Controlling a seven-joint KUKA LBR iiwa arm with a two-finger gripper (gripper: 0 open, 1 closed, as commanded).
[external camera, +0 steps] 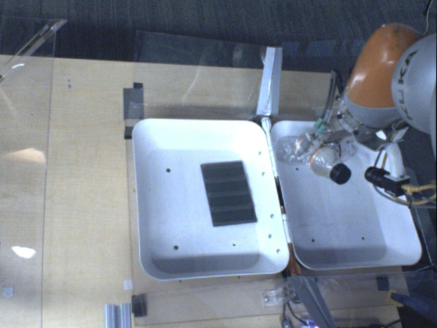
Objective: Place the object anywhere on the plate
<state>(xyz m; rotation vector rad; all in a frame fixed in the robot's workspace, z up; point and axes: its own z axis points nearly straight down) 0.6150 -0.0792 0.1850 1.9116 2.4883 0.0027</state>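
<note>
- Looking down on a wooden bench (75, 203) carrying two shallow white bins side by side.
- Left bin (160, 203): a dark ribbed plate (228, 193) lies flat near its middle, slightly tilted; nothing rests on it.
- Right bin (355, 231): a clear plastic bottle with a black cap (328, 162) lies on its side near the far left corner; the cap points toward the bin's middle.
- Arm (392, 74) reaches in over the far right corner of the right bin; orange band uppermost.
- Gripper (328, 134) sits low, right at the bottle's far side; whether it is clenched or released on the bottle I cannot tell.
- A crinkled clear patch shows just left of the bottle, beside the bin's left wall.
</note>
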